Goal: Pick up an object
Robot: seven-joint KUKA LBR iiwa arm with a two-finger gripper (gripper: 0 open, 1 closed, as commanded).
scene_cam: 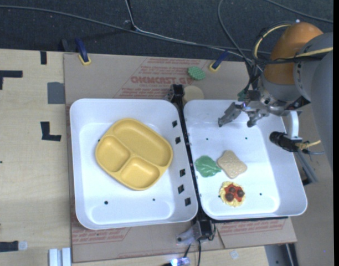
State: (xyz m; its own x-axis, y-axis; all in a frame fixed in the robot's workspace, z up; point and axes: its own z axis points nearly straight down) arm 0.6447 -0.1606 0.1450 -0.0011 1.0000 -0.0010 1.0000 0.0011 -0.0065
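Note:
Three small toy foods lie in the right bin (280, 201): a green leaf (207, 165), a tan slice of bread (231, 164) and a yellow piece with red and dark toppings (232, 193). My gripper (236, 118) hangs over the far part of that bin, well above and behind the foods. Its two dark fingers (227, 116) are spread apart with nothing between them.
A yellow three-compartment plate (134, 153) lies in the left bin (86, 204). A small green object (196, 72) rests on the cardboard beyond the bins. Black cables run over the dark surface at the back. The arm with its orange band (291, 49) fills the upper right.

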